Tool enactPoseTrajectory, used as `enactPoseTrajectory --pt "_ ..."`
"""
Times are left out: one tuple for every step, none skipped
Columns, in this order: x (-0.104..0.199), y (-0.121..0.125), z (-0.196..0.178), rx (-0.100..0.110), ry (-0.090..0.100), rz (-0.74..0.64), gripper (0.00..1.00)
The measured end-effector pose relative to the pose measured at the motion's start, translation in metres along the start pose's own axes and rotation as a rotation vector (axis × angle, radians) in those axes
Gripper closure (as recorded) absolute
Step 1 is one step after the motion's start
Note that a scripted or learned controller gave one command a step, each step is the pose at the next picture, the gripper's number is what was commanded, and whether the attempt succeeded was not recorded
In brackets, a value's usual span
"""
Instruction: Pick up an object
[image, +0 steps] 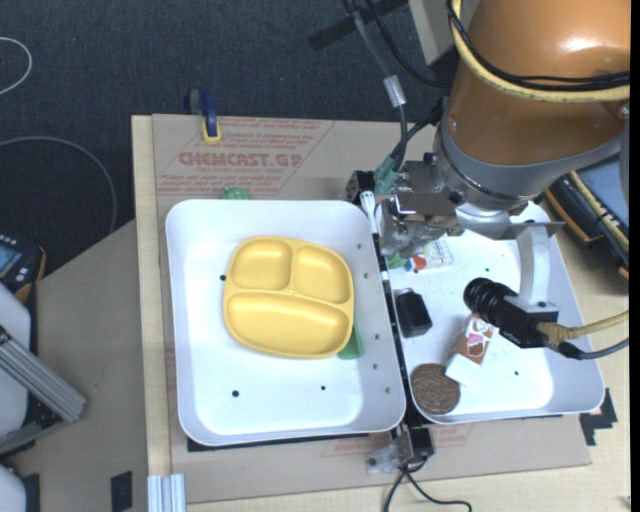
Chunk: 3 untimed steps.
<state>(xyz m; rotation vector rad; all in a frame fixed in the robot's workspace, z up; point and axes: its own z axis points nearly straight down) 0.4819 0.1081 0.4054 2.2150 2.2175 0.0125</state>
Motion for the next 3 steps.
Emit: enactPoseTrajectory --pt "0.000 0.001 -0.010 -0.002 0.000 -0.001 1.00" --pt "0.001 0.001 -0.020 -0.005 0.000 -0.001 1.00" --pt "0.001 0.002 -0.031 -0.007 0.000 -0.002 1.00"
